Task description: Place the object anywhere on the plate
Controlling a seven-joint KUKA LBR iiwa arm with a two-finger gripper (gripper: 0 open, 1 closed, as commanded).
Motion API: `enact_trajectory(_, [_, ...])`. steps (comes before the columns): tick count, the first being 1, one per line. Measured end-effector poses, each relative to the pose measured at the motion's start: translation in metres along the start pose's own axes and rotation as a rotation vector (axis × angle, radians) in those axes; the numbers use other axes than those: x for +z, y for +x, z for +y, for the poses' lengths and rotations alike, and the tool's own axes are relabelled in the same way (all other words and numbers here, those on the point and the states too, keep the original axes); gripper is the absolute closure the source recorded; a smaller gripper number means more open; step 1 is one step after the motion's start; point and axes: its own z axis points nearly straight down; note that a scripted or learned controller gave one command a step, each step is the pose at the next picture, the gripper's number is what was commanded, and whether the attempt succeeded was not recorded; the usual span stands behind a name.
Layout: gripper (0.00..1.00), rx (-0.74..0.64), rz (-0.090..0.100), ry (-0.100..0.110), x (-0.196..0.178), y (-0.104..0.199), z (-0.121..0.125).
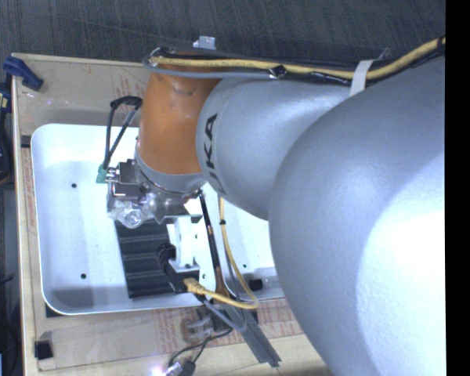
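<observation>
Camera view is giving me the arm (313, 178) looming over the left bin (63, 210), and I cannot tell the claw's (145, 245) state, so I am judging that descending slowly matters most.

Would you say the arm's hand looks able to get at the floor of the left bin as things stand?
Probably yes: the hand hangs right over the left bin, nothing visibly between.

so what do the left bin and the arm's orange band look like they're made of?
Left bin: probably moulded plastic, smooth white with a semi-gloss look, going by its rounded corners and soft sheen. Orange band: a smooth satin shell, painted metal or plastic, I can't tell which.
</observation>
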Motion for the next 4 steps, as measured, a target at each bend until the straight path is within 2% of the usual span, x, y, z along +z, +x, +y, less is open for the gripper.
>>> enact_trajectory(1, [1.0, 0.134, 0.0, 0.001, 0.007, -0.058, -0.017])
enact_trajectory(2, [1.0, 0.043, 0.002, -0.001, -0.024, -0.029, 0.024])
enact_trajectory(3, [1.0, 0.304, 0.001, -0.001, 0.031, 0.051, 0.086])
enact_trajectory(4, [1.0, 0.428, 0.004, -0.003, -0.007, -0.023, 0.155])
